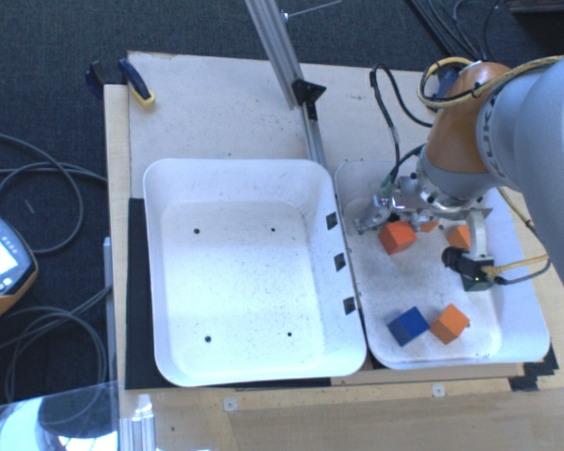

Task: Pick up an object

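The right bin (pixel 517 332) holds several blocks. An orange block (pixel 397 237) lies near its far left, directly under my gripper (pixel 391 216), which hangs low over it. The wrist partly hides another orange piece (pixel 458 236) to the right. Toward the bin's front sit a blue block (pixel 409 326) and an orange block (pixel 449 323), side by side and almost touching.
The left bin (pixel 169 186) stands beside the right one, across a shared wall with black clips (pixel 339 262). A metal pole (pixel 280 45) slants up from the back of the bench. A black and green cable end (pixel 470 271) hangs off the wrist over the right bin.
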Action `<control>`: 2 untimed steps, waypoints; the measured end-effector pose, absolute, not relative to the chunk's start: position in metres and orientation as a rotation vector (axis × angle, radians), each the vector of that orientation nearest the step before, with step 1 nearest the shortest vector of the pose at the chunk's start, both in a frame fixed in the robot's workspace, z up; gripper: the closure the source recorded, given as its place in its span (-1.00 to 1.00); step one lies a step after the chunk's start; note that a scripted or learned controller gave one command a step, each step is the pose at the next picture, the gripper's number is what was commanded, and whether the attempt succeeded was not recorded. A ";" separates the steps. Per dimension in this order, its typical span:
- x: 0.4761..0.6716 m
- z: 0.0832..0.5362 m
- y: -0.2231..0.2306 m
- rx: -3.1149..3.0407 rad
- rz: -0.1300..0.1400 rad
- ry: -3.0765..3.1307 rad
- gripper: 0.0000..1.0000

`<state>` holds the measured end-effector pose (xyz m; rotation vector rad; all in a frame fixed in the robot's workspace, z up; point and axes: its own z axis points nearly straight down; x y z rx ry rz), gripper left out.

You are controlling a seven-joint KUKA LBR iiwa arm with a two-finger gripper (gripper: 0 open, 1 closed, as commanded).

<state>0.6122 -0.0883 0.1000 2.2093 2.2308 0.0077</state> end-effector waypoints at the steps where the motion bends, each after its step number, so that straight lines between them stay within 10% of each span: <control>1: 0.613 0.123 -0.110 2.220 0.003 2.219 -1.00; 2: 0.595 0.098 -0.086 2.223 -0.003 2.227 -1.00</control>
